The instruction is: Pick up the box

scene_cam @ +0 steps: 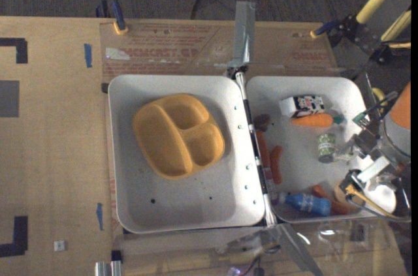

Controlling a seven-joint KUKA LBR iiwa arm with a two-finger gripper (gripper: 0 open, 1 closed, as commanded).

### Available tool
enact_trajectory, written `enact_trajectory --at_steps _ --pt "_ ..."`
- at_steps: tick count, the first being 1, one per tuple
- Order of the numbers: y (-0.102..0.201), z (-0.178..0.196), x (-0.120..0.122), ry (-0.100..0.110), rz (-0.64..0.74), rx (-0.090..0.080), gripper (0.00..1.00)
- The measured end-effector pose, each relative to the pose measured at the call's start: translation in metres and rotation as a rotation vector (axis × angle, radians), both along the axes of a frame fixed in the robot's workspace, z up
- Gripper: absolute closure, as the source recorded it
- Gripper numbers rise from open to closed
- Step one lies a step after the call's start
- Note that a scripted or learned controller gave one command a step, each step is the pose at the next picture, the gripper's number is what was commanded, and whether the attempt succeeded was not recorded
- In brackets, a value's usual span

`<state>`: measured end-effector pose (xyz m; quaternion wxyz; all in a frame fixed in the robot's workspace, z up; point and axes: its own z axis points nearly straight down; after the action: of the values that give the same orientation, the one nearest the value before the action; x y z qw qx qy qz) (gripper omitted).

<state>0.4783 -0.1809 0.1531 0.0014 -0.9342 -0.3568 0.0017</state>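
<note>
A: Start big. What's on the bench?

B: Two shallow white plastic bins side by side. The left bin carries a yellow-orange moulded tray with three compartments, lying a little above the middle. The right bin carries the small clutter.

A: And the arm?

B: The grey arm with its orange band comes in at the right edge, and its two-finger gripper hangs over the right bin's near right corner. The wrist is a tangle of cables and brackets from this angle.

A: Where's the box?

B: The small white box with black print lies near the far wall of the right bin, just beside an orange carrot-shaped toy, possibly touching it. Further forward are a clear little jar with a green label, two red-brown sausage-shaped pieces near the dividing wall, and a blue bottle on its side at the front.

A: So which step is this?

B: I'd judge the approach: the gripper is well apart from the box. Next it must travel to the far side of the bin, line up over the box, and descend without nudging the carrot.
</note>
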Motion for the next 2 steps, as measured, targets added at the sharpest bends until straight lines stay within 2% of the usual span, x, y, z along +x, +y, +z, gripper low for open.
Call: enact_trajectory --at_steps 1,2 --pt "0.022 -0.039 0.004 0.0 0.0 0.001 0.0" --pt "0.034 -0.066 0.003 -0.009 -0.008 -0.001 0.0"
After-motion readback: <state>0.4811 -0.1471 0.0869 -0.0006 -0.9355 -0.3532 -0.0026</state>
